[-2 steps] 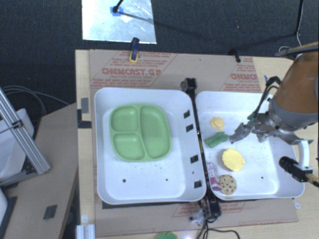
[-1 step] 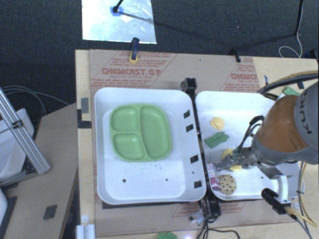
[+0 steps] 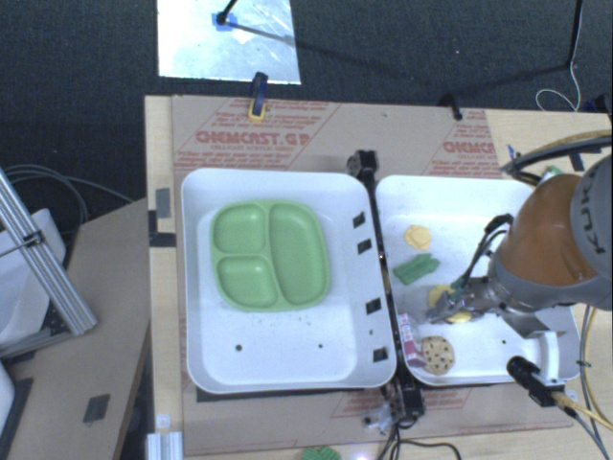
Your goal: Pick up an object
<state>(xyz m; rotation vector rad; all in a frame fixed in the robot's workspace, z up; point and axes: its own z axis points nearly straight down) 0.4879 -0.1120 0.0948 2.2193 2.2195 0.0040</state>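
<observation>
The left bin (image 3: 201,286) holds a green tray (image 3: 271,256) with three compartments. In the right bin (image 3: 479,195) lie a yellow piece (image 3: 418,236), a green piece (image 3: 416,269) just below it, and a cookie (image 3: 438,355) near the front wall. The pincer (image 3: 450,307) sits low between them, over a yellow item (image 3: 462,316); whether it grips it, or how far it is open, I cannot tell.

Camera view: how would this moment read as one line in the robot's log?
gripper: low in right bin, over yellow item | near: green piece, cookie | left bin: green divided plate
</observation>
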